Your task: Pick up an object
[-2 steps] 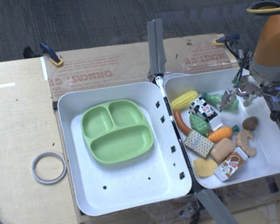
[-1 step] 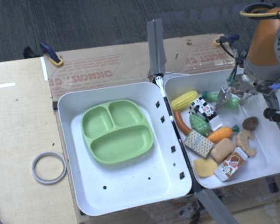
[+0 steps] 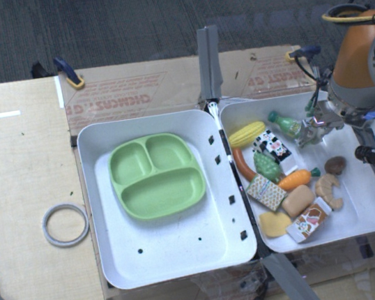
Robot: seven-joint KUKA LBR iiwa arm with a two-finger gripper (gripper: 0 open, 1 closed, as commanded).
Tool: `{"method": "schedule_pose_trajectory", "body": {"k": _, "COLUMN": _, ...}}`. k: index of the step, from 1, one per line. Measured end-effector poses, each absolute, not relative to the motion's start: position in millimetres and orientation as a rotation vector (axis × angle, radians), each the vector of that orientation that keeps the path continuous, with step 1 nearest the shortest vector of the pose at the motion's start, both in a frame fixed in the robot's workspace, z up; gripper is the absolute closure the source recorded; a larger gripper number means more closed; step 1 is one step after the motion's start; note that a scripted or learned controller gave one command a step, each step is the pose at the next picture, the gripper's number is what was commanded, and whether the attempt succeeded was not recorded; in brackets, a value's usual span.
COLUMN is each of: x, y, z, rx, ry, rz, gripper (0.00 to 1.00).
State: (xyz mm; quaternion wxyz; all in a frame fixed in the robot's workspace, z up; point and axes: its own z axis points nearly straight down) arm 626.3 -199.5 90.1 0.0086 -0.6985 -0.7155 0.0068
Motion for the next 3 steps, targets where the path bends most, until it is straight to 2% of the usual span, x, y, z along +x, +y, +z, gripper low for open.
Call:
{"method": "schedule_pose_trajectory", "body": {"k": 1, "x": 645.7, "y": -178.7, "z": 176.3, "rx": -2.250, "ry": -2.194, "rz": 0.001, "gripper": 1.00}}
{"method": "schedule_pose_trajectory", "body": {"k": 2, "x": 645.8, "y": -178.7, "z": 176.3, "rx": -2.250, "ry": -2.194, "rz": 0.001, "gripper": 0.00}}
{"method": "schedule_pose_trajectory", "body": {"k": 3, "x": 646.2, "y": -178.8, "z": 185.3, "rx": -2.248, "ry": -2.198, "rz": 0.003, "gripper": 1.00}}
